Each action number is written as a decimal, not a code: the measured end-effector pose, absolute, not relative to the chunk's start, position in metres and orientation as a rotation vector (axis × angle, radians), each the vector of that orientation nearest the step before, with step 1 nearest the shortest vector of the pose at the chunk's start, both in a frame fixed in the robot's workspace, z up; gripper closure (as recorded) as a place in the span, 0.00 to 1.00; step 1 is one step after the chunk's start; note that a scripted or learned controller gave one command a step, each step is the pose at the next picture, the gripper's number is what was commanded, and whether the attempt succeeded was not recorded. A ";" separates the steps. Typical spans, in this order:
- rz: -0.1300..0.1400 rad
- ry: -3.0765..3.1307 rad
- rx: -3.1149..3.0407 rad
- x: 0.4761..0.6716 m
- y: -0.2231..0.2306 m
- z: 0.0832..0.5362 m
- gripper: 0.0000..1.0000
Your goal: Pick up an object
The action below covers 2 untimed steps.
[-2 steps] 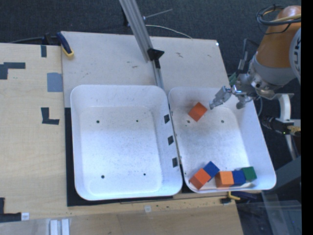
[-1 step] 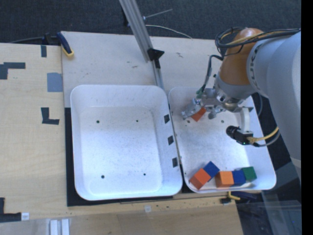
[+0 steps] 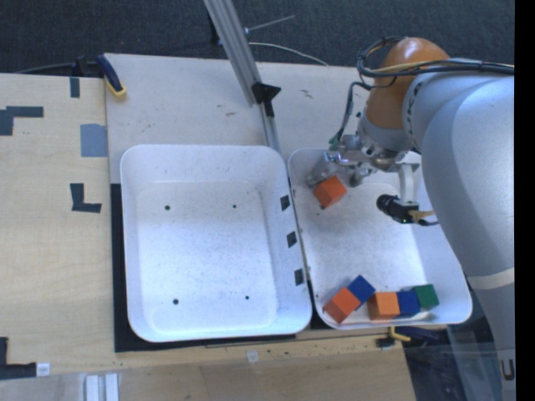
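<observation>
The two-finger gripper [image 3: 334, 176] sits over the far end of the right shallow white plastic bin [image 3: 378, 253], its fingers closed on an orange cube [image 3: 329, 192], which is tilted. Along that bin's near edge lie another orange cube [image 3: 341, 305], a blue cube [image 3: 362, 289], a third orange block [image 3: 384, 305] and a green cube [image 3: 425, 296].
</observation>
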<state>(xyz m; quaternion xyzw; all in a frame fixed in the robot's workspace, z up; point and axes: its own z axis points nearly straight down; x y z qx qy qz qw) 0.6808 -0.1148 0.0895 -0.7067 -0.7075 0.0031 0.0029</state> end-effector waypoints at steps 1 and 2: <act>0.002 -2.221 -2.226 0.677 -0.167 0.114 0.00; 0.002 -2.225 -2.211 0.658 -0.095 0.090 0.00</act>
